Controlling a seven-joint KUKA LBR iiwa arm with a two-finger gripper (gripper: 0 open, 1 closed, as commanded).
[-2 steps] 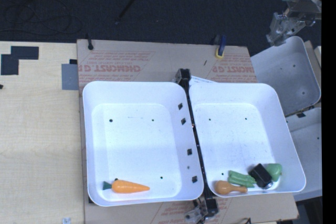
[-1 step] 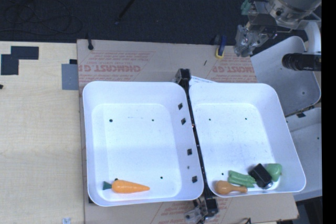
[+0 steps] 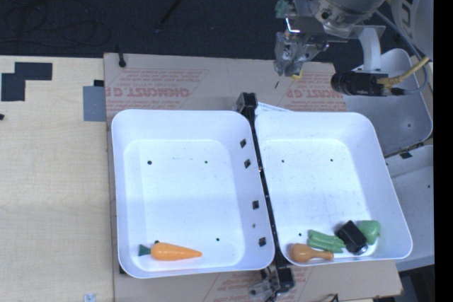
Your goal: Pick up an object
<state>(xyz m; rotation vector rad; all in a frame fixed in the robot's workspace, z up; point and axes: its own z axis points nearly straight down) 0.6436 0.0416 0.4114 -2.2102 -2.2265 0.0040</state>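
1. The gripper [image 3: 291, 61] hangs in the upper right of the frame, past the far rim of the right bin [image 3: 368, 125]. It is well apart from every toy.
2. There is nothing between its fingers. They look close together, but they are small and dark here, so I cannot tell for sure how wide they are.
3. The things to pick up lie at the bottom of the frame. An orange carrot [image 3: 175, 251] lies alone in the lower left corner of the left bin [image 3: 120, 152].
4. In the lower right corner of the right bin, four things sit packed together: a tan pear-shaped toy [image 3: 309, 253], a green pod [image 3: 325, 240], a black block [image 3: 351, 236] and a green lump [image 3: 369, 228].
5. What could go wrong: the pile is crowded and near the bin wall. The fingers could bump the wall, or push the toys apart and close on nothing.
6. The carrot is round and lies close to the bin's edge. It could roll or slip out of the fingers.
7. The carrot looks like the easier pick, because it lies alone.
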